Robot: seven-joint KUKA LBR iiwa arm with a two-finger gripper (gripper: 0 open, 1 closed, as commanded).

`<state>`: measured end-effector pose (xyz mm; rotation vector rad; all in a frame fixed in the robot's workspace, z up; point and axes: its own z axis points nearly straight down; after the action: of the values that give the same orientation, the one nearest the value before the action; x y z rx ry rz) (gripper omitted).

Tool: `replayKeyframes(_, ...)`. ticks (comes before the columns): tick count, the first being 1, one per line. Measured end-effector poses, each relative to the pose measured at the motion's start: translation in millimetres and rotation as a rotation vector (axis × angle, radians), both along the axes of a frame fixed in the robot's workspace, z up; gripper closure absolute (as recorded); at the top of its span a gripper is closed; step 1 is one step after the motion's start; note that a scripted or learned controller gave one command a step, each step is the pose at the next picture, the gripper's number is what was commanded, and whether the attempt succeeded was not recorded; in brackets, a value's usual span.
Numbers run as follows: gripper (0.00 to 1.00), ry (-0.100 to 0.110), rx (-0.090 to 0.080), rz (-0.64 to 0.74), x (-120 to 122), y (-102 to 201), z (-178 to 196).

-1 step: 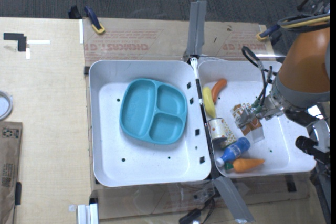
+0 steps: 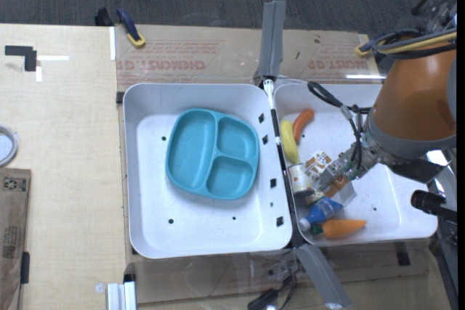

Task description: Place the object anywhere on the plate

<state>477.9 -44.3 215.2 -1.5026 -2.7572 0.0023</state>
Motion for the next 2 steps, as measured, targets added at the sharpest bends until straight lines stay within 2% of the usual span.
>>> replayKeyframes(1, 1.00, 0.001, -0.001, 0.011, 40, 64, 2)
replayKeyframes(2, 1.00, 0.001, -0.001, 0.039, 14, 129, 2)
